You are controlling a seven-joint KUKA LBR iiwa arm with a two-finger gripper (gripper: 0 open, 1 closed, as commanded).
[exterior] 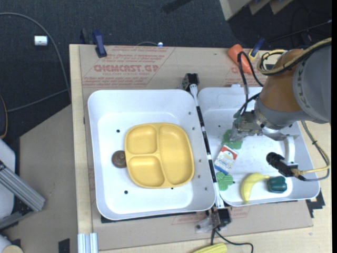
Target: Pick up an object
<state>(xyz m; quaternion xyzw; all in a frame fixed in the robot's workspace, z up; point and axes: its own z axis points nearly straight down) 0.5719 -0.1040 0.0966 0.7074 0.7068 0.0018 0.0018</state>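
The right bin (295, 194) holds a small white, red and blue carton (226, 158), a yellow banana (250, 184), a dark green block (276, 184), a green piece (225, 181) at the bin's front left and a pale green item (231, 140). My gripper (243, 126) hangs low over the right bin's middle, just above the pale green item and close to the carton. The wrist hides the fingertips.
The left bin (100, 120) holds a yellow divided plate (158, 155) with a brown round object (119, 158) at its left edge. A black clip (190, 81) sits where the bins meet at the back. Cables trail over the right bin's back corner.
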